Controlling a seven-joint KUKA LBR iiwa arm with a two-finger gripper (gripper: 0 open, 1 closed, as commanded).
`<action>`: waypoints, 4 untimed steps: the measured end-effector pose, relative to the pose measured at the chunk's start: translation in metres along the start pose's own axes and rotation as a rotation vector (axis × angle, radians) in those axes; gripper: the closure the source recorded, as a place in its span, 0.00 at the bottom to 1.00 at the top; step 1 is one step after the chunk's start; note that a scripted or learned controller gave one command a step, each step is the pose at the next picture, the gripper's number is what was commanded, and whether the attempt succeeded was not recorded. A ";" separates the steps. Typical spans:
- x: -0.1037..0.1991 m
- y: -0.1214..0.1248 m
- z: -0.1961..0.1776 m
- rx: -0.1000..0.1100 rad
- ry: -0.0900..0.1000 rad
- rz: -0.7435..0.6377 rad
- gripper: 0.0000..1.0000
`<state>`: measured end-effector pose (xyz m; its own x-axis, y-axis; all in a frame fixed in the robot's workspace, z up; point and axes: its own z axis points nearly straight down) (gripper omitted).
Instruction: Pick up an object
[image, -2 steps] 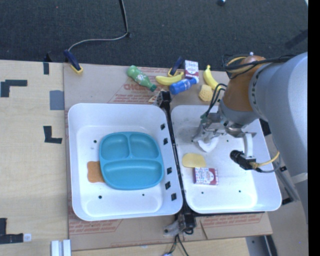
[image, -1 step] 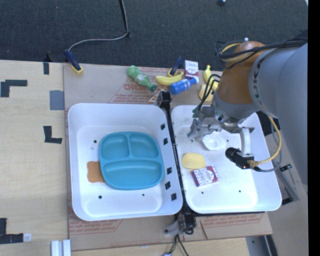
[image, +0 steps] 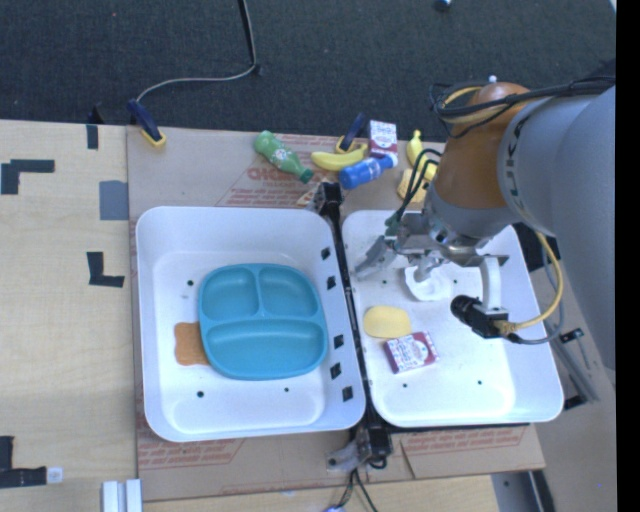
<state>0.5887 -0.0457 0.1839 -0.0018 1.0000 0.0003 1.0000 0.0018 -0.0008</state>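
Note:
The right bin (image: 520, 385) holds a yellow rounded object (image: 386, 321), a dark red packet (image: 411, 351) and a small white object (image: 430, 286). My gripper (image: 398, 266) hangs over the bin's far left part, above and just behind the yellow object. It is open, its two grey fingers spread apart with nothing between them. One finger (image: 368, 262) points toward the bin's left wall; the other sits right over the white object. The arm covers the bin's far right part.
The left bin (image: 160, 240) holds a blue divided plate (image: 263, 320) with a tan piece (image: 187, 343) tucked under its left edge. Behind the bins lie a green bottle (image: 283, 157), a banana (image: 338, 158), a blue bottle (image: 362, 172) and a small box (image: 383, 133).

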 end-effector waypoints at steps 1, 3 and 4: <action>-0.032 0.011 0.000 0.001 -0.001 0.001 0.00; -0.056 -0.041 0.097 -0.007 -0.003 0.001 0.00; -0.052 0.016 0.051 -0.001 -0.001 0.001 0.00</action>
<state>0.6047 -0.0977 0.1331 -0.0011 1.0000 -0.0005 1.0000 0.0011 0.0005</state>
